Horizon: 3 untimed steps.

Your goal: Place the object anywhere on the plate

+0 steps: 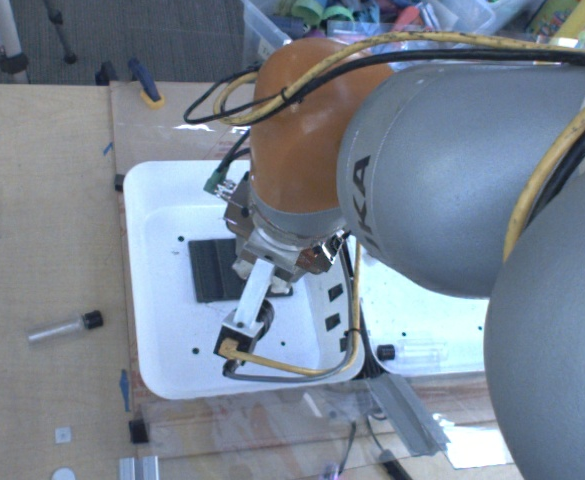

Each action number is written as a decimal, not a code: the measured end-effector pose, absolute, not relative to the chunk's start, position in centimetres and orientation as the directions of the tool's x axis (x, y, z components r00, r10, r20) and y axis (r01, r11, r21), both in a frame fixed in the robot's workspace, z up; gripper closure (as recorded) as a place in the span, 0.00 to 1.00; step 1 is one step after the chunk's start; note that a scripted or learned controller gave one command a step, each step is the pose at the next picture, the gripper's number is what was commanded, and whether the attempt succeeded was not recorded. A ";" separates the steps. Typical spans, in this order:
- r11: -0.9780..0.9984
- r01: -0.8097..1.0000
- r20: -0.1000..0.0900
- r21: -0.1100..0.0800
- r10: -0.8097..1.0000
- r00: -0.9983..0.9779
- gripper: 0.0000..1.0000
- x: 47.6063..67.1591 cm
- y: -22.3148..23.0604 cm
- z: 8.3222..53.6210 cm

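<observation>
A flat, dark rectangular plate (210,268) lies on the floor of the left white bin (157,298). The arm's orange band and grey wrist hang over the middle of this bin. My gripper (264,278) sits beneath the wrist, right at the plate's right edge, and the wrist hides most of it. I see no object between the fingers or on the bare part of the plate. A small clear tube with a black end (402,352) lies in the right bin (422,308), close to its front wall.
A silver cylinder with a black cap (64,327) lies on the wooden bench left of the bins. A blue clamp (146,83) sits behind the left bin. Clear tubs of colourful toys (372,3) stand at the back.
</observation>
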<state>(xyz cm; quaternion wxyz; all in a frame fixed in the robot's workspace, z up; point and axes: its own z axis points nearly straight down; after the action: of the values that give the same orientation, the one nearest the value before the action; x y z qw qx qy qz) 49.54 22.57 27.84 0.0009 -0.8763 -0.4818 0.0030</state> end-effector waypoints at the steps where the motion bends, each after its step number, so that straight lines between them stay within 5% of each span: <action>1: -0.266 0.964 -0.001 0.000 0.964 0.266 1.00 49.1 22.5 42.0; 2: -0.370 0.929 -0.003 -0.004 0.929 0.370 1.00 51.3 22.4 27.1; 3: 0.035 0.999 0.000 0.001 0.999 -0.035 1.00 52.1 22.5 36.6</action>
<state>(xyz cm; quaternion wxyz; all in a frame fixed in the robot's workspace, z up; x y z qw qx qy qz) 52.12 22.49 36.64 -0.0005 -0.6948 -0.7192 -0.0002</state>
